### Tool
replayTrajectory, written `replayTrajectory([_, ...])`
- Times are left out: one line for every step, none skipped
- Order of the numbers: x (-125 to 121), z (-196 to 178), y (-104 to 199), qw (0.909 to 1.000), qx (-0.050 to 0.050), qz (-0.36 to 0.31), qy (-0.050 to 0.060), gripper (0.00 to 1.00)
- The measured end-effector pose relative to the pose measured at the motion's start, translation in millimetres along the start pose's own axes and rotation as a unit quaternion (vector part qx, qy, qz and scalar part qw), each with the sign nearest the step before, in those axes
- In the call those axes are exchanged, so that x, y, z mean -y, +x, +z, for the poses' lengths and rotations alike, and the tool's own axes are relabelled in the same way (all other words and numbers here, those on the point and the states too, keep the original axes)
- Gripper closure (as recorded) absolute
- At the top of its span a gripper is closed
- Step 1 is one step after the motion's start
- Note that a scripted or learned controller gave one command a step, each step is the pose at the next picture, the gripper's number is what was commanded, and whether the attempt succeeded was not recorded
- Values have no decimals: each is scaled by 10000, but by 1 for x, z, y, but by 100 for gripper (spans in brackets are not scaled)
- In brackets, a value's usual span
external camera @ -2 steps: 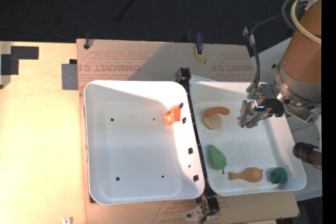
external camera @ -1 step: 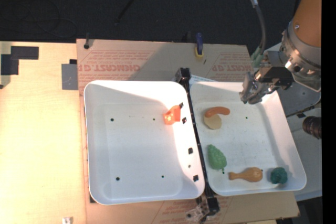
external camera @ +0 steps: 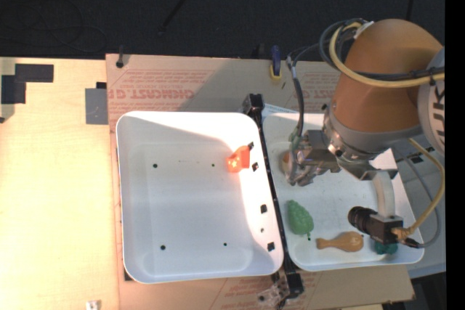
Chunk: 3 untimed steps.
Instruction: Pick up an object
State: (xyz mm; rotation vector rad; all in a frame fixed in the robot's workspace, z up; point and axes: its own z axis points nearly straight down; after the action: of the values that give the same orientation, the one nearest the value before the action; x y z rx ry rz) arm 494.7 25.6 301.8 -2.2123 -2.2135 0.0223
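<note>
I am judging the pick as not yet done: nothing is showing between the fingers of the gripper [external camera: 299, 172], and I cannot tell how far they are parted. It is working low in the right bin [external camera: 407, 258], touching or just beside a small brownish object [external camera: 286, 158]. The green object [external camera: 298, 217] is lying just in front of the gripper.

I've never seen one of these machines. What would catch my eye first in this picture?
Most likely the big orange band of the arm, looming over the right bin with its gripper lowered near that bin's left side. Next, the small bright orange-red object lying near the right wall of the left bin. Then the green object and the tan gourd-shaped object toward the near end of the right bin.
</note>
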Motion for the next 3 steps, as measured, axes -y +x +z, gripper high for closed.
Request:
replayTrajectory([9, -165, 41, 9998, -25, -23, -171, 100])
replayTrajectory([-25, -21, 104, 10000, 7, -22, -18, 100])
replayTrajectory([-60, -22, 47, 10000, 1, 14, -81, 100])
